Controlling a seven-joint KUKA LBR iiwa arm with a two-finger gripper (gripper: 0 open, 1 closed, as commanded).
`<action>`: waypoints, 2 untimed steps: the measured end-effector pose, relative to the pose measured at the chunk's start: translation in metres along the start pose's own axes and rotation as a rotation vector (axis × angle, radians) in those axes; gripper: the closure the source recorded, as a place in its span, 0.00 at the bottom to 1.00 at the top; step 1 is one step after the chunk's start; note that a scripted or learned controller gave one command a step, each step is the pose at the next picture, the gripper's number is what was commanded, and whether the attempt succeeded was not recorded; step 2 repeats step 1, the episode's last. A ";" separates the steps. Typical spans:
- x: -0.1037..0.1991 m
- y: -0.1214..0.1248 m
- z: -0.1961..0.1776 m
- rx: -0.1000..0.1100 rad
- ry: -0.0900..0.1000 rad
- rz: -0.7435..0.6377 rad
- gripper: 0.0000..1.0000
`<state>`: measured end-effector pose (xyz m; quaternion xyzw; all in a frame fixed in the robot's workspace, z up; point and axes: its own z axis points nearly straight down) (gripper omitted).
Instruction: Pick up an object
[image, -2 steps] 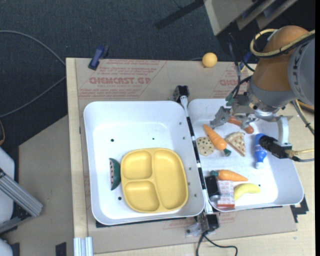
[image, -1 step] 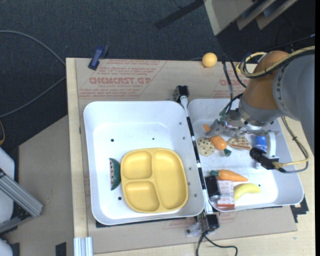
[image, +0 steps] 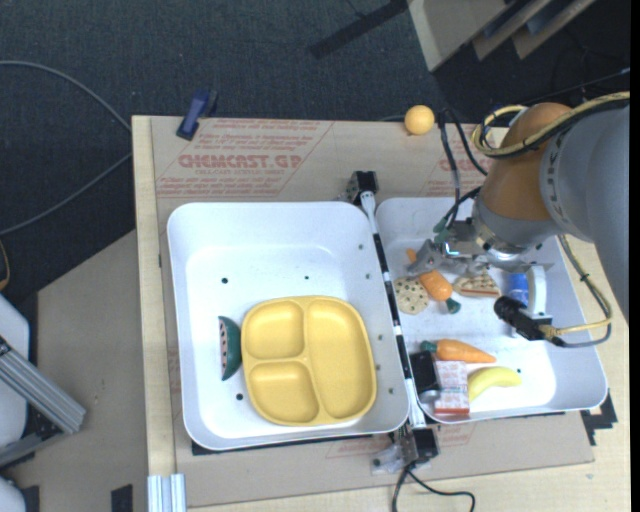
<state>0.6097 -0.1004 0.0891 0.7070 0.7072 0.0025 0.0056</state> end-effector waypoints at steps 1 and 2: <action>0.003 -0.004 0.000 0.000 0.000 0.001 0.00; 0.003 -0.004 0.000 0.000 0.000 0.001 0.00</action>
